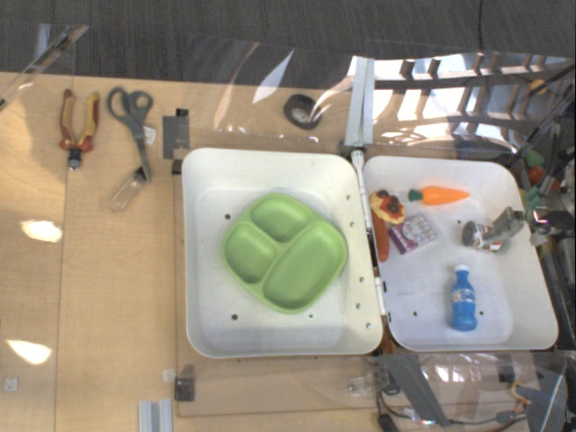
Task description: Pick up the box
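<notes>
My pincer (pixel 490 234) sits low in the right bin (pixel 531 331); whether it is spread or pressed together, I cannot tell. The box (pixel 414 233) (small, patterned) lies well apart, touching a sausage (pixel 382 238), with a carrot (pixel 438 195) and bottle (pixel 462 299) nearby.

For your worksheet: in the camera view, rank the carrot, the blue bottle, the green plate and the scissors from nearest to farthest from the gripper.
From the gripper in the right bin:
1. Carrot and blue bottle, both in the right bin: too close to call.
2. Green plate, in the left bin.
3. Scissors, on the bench, far left.
</notes>
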`<state>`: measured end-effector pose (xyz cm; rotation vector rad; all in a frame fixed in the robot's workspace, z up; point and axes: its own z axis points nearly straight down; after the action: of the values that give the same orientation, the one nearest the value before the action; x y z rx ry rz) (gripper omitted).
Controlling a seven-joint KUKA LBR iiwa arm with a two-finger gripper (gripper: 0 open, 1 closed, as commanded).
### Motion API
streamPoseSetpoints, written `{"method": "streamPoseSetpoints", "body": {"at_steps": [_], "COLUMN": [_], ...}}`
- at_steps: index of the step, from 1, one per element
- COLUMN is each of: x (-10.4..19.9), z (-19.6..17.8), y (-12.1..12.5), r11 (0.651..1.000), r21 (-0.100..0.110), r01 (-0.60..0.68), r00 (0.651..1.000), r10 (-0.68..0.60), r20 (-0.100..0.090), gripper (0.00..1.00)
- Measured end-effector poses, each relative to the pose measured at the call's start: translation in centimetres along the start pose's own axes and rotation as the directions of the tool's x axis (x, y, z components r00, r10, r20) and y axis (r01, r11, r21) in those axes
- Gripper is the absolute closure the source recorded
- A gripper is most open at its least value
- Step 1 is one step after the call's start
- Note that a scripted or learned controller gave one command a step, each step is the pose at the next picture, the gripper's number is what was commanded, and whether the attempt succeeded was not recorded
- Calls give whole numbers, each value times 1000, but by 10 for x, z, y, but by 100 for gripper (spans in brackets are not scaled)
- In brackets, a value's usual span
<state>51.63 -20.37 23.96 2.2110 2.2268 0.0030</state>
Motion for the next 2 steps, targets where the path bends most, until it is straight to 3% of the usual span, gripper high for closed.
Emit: {"method": "streamPoseSetpoints", "body": {"at_steps": [1, 2], "x": [18, 92], "z": [144, 151], "y": [47, 101], "r11": [1000, 1000], "r21": [-4, -8], "r01": [12, 9], "r00": [1000, 1000], "r10": [-12, -9], "r20": [1, 0], "gripper": [0, 0]}}
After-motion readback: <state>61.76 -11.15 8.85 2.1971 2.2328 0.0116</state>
